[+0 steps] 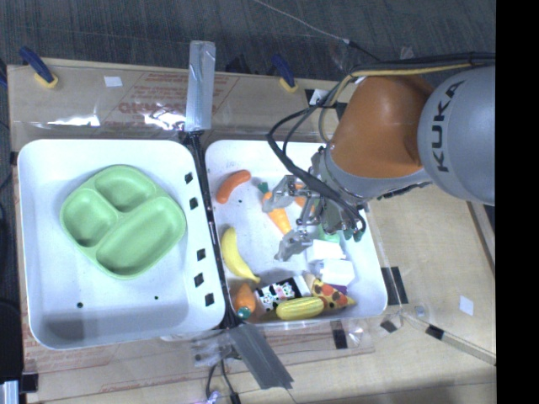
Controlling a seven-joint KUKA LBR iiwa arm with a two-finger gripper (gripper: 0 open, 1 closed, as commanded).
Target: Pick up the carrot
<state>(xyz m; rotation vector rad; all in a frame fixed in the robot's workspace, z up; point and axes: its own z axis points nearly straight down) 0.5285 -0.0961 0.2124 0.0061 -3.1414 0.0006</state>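
We see a small orange carrot (279, 220) with a green top lying in the right bin (253, 154), beside the gripper (296, 225). We cannot tell whether the fingers are open or closed. The grey arm (459, 133) reads "KUKA". A banana (236, 257) lies nearby.

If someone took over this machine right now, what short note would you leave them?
Gripper: low in the right bin, right beside the carrot; whether it is open or shut cannot be made out.
Carrot: lying on the bin floor near the middle, green top toward the back.
Nearby: sausage, banana.
Left bin holds the green plate.
Done: the arm has reached the carrot.
Left: grasp it and lift it.
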